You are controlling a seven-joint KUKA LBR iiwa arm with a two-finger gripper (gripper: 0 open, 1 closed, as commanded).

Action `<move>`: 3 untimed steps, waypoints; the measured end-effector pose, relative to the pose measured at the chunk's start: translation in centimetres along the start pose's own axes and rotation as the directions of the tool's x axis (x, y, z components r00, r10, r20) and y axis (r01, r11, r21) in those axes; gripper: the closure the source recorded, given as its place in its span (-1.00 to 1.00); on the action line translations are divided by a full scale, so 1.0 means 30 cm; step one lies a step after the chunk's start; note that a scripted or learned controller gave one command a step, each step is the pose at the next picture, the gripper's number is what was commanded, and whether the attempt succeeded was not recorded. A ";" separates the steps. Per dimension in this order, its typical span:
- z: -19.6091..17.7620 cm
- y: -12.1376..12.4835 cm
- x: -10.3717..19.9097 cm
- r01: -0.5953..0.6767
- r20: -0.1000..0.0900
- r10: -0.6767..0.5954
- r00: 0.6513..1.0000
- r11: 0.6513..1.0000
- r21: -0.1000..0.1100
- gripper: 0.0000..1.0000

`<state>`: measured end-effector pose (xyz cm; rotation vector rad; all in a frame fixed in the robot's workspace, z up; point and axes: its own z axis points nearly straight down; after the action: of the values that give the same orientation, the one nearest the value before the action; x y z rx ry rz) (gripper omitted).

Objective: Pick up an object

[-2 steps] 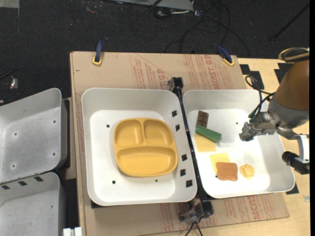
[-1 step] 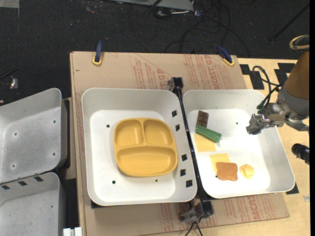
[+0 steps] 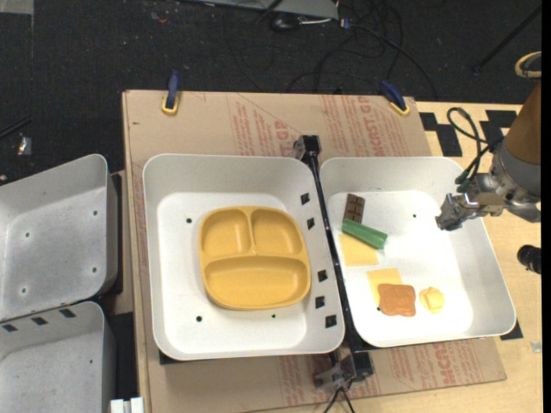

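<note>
Two white bins side by side on a cardboard-topped bench; left bin (image 3: 164, 231) holds a yellow divided tray (image 3: 255, 257), lying flat, roughly mid-bin. Right bin (image 3: 482, 256) holds the small stuff, all toward its left half: brown chocolate bar (image 3: 355, 206) at the far end; green block (image 3: 364, 233) just near of it, tilted, overlapping a pale yellow cheese slice (image 3: 356, 251); nearer still a second yellow slice (image 3: 385, 280) w/ a brown toast-like piece (image 3: 397, 299) lying on its near part; small yellow lump (image 3: 431, 299) just right of the toast, apart from it. Arm comes in from the right; gripper (image 3: 451, 212) sits over the right side of the right bin, at about the far-right part of the bin floor, well apart from all the items; nothing seen between its fingers; whether they're spread or pressed together, can't tell at this res. Two clamps (image 3: 171, 93) on the far edge of the cardboard.
</note>
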<state>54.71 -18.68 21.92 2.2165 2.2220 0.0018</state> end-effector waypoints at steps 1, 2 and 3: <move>0.025 0.026 0.180 0.005 -0.003 -0.005 1.000 1.000 0.003 1.00; -0.011 0.055 0.365 0.006 -0.003 -0.006 1.000 1.000 0.001 1.00; -0.037 0.100 0.513 0.005 -0.002 -0.005 1.000 1.000 0.001 1.00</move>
<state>57.67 -3.30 23.01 2.2119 2.2294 0.0038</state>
